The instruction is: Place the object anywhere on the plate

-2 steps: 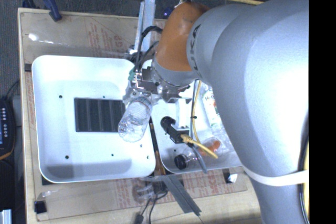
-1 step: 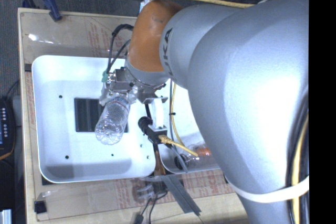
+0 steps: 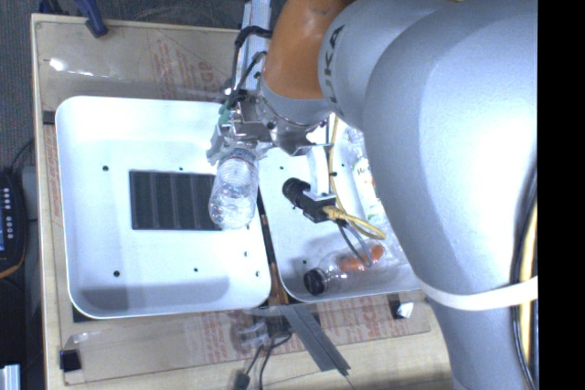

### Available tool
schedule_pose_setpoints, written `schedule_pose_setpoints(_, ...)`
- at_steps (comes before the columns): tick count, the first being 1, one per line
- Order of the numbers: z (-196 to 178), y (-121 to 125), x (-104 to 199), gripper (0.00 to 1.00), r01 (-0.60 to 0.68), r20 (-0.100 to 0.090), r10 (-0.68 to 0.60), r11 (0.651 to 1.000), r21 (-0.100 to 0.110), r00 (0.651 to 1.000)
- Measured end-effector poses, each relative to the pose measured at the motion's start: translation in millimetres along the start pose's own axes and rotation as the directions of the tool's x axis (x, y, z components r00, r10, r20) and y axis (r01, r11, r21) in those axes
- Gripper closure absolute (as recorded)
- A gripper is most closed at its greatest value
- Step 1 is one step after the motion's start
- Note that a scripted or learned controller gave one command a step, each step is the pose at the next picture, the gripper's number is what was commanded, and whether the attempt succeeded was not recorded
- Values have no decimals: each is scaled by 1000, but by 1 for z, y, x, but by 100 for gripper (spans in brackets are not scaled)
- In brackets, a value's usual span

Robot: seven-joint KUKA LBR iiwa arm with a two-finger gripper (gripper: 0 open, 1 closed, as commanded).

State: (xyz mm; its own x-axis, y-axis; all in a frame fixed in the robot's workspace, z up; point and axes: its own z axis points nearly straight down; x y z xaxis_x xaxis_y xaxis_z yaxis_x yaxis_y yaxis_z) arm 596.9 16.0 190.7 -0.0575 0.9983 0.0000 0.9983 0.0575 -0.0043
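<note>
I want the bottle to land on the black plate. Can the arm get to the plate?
Probably yes. The gripper is over the left bin, the bottle just below it overlaps the right edge of the plate, and nothing stands in between.

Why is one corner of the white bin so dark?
Camera view: shadow darkens the left bin's near corner, its far rim glares white; the clear bottle glints, and the big arm looks soft and blurry.
</note>
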Motion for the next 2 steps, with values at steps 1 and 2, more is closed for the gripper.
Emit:
schedule_pose_setpoints(1, -1, 21, 71, 100, 169, 1, -169, 986, -3, 986)
schedule_pose_setpoints(2, -1, 21, 71, 0, 170, 1, -170, 986, -3, 986)
